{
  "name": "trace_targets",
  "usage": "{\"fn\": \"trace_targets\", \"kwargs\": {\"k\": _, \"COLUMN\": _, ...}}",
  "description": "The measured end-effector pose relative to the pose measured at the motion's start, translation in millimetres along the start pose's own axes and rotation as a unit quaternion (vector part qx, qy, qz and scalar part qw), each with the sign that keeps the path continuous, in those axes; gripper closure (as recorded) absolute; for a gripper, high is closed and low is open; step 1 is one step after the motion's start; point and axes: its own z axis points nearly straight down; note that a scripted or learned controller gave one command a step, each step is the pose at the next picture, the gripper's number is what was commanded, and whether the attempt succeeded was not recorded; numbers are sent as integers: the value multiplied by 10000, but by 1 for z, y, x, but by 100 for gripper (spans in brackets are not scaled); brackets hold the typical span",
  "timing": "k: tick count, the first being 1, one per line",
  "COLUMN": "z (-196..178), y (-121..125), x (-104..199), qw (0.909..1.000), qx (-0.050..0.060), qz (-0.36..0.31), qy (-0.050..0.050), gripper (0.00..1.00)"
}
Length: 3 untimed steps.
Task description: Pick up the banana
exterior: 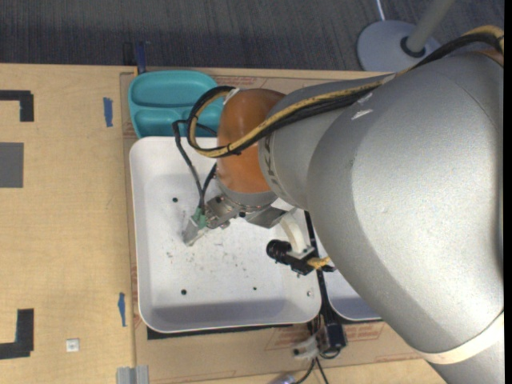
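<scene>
Hand low over the left white bin, no banana for us to place.

From the left: bench (64, 238), then the bin (160, 294), the hand (194, 226) near its floor; we cannot tell its state, nor which way the banana lies.

Even overhead light, soft glare on the grey arm (400, 198), slightly soft focus, faint shadows

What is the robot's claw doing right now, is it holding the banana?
Gripper: low over the left white bin; whether it is open or closed cannot be told, and no banana can be seen in it.
</scene>
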Motion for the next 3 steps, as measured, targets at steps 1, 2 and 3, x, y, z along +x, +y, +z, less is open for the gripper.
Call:
{"fn": "trace_targets", "kwargs": {"k": 1, "z": -74, "y": -39, "x": 31, "qw": 9960, "qx": 39, "qz": 898, "qy": 6, "gripper": 0}}
{"fn": "trace_targets", "kwargs": {"k": 2, "z": -5, "y": -72, "x": 55, "qw": 9791, "qx": 37, "qz": -2033, "qy": 21, "gripper": 0}}
{"fn": "trace_targets", "kwargs": {"k": 3, "z": -1, "y": -53, "x": 75, "qw": 9980, "qx": -13, "qz": 628, "qy": 1, "gripper": 0}}
